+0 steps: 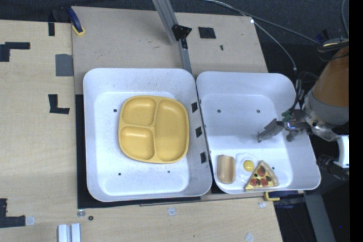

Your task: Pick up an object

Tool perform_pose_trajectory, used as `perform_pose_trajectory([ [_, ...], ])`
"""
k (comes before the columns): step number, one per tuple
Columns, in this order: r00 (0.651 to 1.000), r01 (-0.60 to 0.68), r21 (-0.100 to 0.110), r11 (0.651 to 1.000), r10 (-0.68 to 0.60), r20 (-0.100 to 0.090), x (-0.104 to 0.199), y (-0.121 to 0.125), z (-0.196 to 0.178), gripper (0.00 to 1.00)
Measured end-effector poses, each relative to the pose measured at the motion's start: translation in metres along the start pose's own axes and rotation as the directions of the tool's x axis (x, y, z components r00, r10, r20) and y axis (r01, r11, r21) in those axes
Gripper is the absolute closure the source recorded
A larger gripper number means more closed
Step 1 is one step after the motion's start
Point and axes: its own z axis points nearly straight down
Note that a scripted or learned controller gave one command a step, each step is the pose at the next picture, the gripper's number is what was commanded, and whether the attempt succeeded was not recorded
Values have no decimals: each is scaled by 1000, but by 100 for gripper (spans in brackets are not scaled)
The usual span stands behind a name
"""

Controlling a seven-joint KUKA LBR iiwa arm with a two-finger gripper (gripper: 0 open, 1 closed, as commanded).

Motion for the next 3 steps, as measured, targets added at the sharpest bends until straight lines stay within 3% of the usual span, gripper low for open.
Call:
perform_pose_trajectory([
  [1,1000,1,-1,1000,-1,0,1,4,45,0],
  [2,1000,2,-2,1000,-2,0,1,4,32,100],
  [3,1000,2,-8,1000,-2,2,6,3,-29,100],
])
